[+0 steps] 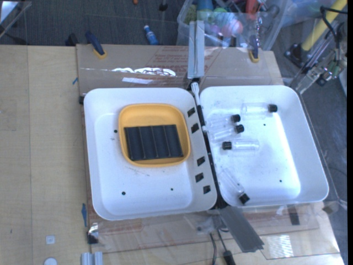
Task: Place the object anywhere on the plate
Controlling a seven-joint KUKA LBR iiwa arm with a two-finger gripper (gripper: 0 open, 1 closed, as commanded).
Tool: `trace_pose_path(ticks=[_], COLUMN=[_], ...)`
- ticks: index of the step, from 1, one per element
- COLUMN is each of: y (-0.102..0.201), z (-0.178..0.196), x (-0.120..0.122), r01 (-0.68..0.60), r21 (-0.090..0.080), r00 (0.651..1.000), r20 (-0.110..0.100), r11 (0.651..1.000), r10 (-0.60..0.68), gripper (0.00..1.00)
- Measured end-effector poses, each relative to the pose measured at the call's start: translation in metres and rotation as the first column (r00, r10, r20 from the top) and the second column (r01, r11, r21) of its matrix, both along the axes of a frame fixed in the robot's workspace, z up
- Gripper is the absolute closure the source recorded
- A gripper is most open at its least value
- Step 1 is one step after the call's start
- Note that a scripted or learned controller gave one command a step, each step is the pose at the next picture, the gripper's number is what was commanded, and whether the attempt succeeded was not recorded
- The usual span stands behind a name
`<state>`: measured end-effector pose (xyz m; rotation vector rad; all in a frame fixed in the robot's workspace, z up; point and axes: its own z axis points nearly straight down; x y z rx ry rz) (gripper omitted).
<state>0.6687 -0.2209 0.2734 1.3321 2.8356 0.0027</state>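
Right bin [309, 148] holds clear vials [241, 145]; plate [128, 118] left.

Plate [128, 119] was yellow-orange w/ a dark ribbed block [153, 142] on it. Both bins [105, 197] white. Vials [242, 145] were clear w/ black caps. Bench [33, 148] was light tan wood.

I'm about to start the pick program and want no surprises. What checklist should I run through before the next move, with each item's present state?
1. Yellow plate sits flat in the left bin: ok.
2. Bare plate surface free for placing: not ok, a black ridged insert covers most of it.
3. Clear vials with black caps lie in the right bin: ok.
4. Vials separated enough for a clean grasp: cannot tell, several overlap.
5. Vial outlines readable: cannot tell, clear on white.
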Motion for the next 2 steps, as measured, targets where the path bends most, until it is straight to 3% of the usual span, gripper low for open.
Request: trace_pose_path(ticks=[1,2], y=[-0.001,0.0], z=[0.073,0.097], x=[-0.015,-0.009], r01=[-0.231,-0.504], r21=[-0.003,-0.006], r00=[0.973,0.864], r20=[0.001,0.001], r11=[0.973,0.864], r10=[0.231,0.504], gripper=[1.0,1.0])
